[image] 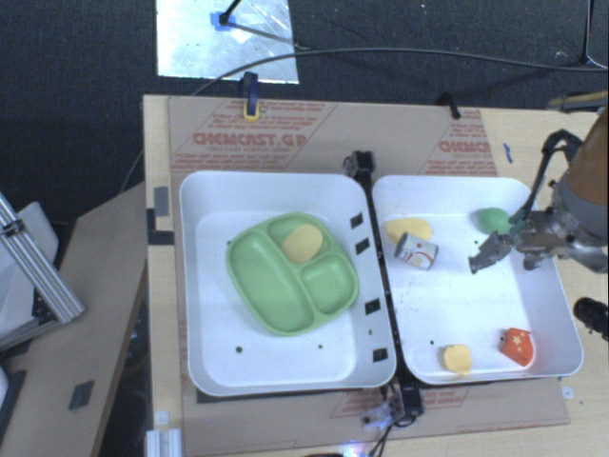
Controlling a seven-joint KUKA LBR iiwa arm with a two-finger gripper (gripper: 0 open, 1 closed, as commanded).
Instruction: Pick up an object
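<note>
The right bin (476, 369) holds several small objects. A yellow piece (407, 228) lies at its far left, with a small tipped can (416, 251) just in front of it. A green lump (493, 220) sits near the far right wall. A small yellow piece (457, 358) and a red-orange piece (516, 347) lie near the front wall. My gripper (511, 255) hovers over the right middle of this bin, just in front of the green lump. Its fingers are spread open with nothing between them.
The left bin (219, 360) bears a green divided plate (276, 293) with a yellow food piece (303, 244) in its far compartment. A black divider rail (379, 284) runs between the bins. Cardboard (285, 136) lies under both.
</note>
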